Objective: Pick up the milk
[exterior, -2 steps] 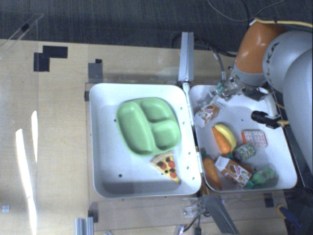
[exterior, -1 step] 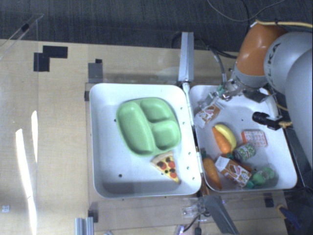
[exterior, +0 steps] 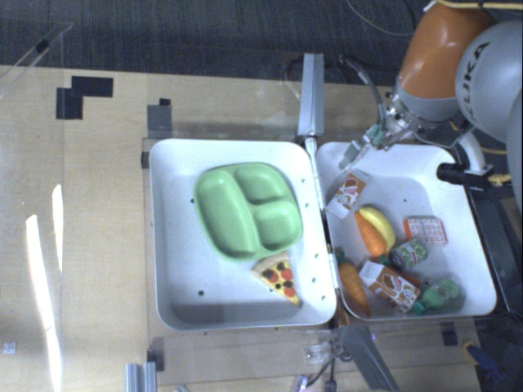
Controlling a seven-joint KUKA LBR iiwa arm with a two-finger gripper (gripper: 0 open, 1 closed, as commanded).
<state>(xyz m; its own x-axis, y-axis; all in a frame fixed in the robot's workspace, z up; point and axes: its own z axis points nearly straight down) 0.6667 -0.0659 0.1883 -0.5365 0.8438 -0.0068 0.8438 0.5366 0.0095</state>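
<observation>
Tool (exterior: 365,143): hangs over the far left corner of the right bin, just above the upper milk carton; from where I stand I cannot tell its state, the tip is small and blurred.
Arm (exterior: 458,64): grey with an orange band, reaching in from the right over the far edge of the right bin.
Milk carton (exterior: 346,195): lies tilted in the right bin near its left wall, white with a brown-red print, just below the tool and apart from it as far as I can see.
2nd carton (exterior: 394,287): similar print, lying on its side near the front of the right bin, between the carrot and the green things.
Right bin (exterior: 474,243): shallow, white, holds both cartons and the toy food.
Banana and orange piece (exterior: 376,229): together in the middle of the right bin, just right of the milk carton.
Carrot (exterior: 353,284): orange, at the front left of the right bin, touching the 2nd carton.
Small red-and-white packet (exterior: 426,231): toward the right side of the bin.
Green can (exterior: 409,254): just below the packet.
Green vegetable (exterior: 441,294): front right corner.
Left bin (exterior: 176,243): white, beside the right bin.
Green divided plate (exterior: 249,207): 3 compartments, centre of the left bin.
Pizza slice (exterior: 278,276): just beside the plate's front edge.
Surface (exterior: 82,260): pale wood, carries both bins.
</observation>
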